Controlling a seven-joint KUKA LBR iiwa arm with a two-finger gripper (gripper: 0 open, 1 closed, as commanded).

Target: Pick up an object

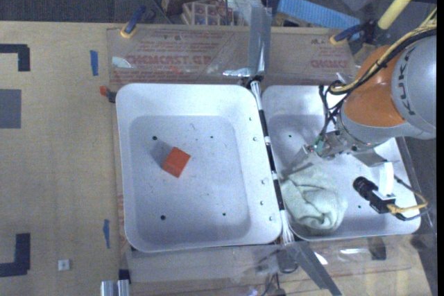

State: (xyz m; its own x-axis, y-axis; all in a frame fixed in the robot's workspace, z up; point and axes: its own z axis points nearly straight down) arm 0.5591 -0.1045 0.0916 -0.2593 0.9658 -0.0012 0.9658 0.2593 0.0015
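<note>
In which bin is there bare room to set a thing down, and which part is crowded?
The left bin has bare floor all around the orange block. The right bin is crowded: the crumpled cloth, the hand and the arm above it.

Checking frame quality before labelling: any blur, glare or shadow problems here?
Camera view: the red block is fairly sharp and casts a short shadow toward its upper left; the tool and the crumpled cloth look soft; the white bins are evenly lit, without harsh glare.
</note>
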